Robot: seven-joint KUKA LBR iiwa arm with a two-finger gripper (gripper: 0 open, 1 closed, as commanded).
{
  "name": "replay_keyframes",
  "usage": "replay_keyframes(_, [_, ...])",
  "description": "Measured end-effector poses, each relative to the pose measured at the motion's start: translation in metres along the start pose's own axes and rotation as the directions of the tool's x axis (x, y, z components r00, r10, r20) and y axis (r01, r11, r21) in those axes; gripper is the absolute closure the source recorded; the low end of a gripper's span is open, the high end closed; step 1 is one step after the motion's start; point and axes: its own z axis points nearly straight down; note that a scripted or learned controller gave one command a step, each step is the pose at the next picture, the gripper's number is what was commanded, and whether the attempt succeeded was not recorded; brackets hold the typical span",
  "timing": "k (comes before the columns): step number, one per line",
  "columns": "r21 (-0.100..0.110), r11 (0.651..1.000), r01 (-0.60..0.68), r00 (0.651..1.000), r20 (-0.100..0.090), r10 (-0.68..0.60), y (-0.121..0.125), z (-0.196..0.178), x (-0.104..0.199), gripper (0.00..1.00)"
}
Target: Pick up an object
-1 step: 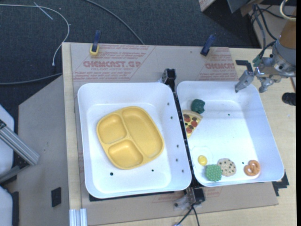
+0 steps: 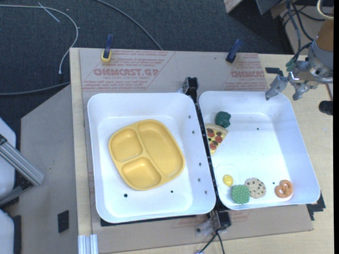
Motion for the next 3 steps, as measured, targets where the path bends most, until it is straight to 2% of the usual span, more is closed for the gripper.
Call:
replay_keyframes(2, [0.005, 1.000, 0.001, 1.000, -0.001, -0.001, -0.011, 0.089, 0.008, 0.00])
replay_keyframes(3, [0.004, 1.000, 0.001, 1.000, -0.001, -0.001, -0.011, 0.119, 0.009, 0.00])
